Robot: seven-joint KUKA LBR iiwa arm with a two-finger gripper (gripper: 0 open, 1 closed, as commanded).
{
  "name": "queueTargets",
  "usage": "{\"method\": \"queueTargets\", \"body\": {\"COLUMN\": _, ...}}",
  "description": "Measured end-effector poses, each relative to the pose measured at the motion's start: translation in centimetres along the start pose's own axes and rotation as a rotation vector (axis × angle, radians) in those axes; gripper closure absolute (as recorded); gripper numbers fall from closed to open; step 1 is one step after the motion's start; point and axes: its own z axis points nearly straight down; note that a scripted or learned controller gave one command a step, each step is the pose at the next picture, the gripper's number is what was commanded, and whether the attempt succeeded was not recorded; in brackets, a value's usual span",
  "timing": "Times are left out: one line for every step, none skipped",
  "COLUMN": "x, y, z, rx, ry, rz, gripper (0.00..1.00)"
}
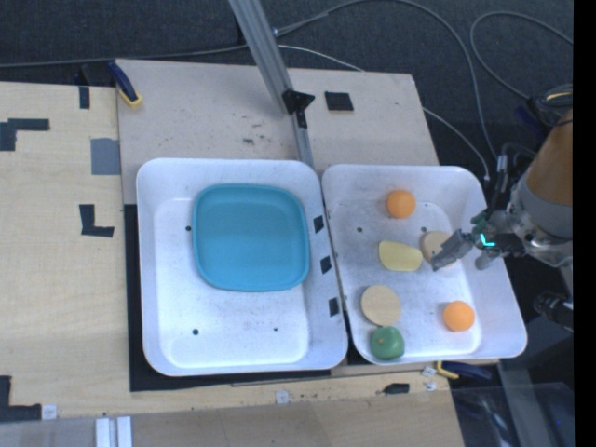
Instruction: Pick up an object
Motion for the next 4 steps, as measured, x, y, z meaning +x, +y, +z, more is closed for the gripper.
{"method": "queueTargets", "body": {"x": 0.0, "y": 0.0, "z": 0.0, "rx": 0.000, "ry": 0.000, "rz": 0.000, "gripper": 0.00}}
{"method": "queueTargets", "body": {"x": 0.5, "y": -0.1, "z": 6.2, "rx": 0.005, "ry": 0.001, "rz": 0.000, "gripper": 0.00}}
{"method": "queueTargets", "body": {"x": 0.7, "y": -0.6, "z": 12.5, "rx": 0.006, "ry": 0.001, "rz": 0.000, "gripper": 0.00}}
{"method": "queueTargets", "body": {"x": 0.7, "y": -0.5, "z": 13.2, "rx": -0.002, "ry": -0.001, "rz": 0.000, "gripper": 0.00}}
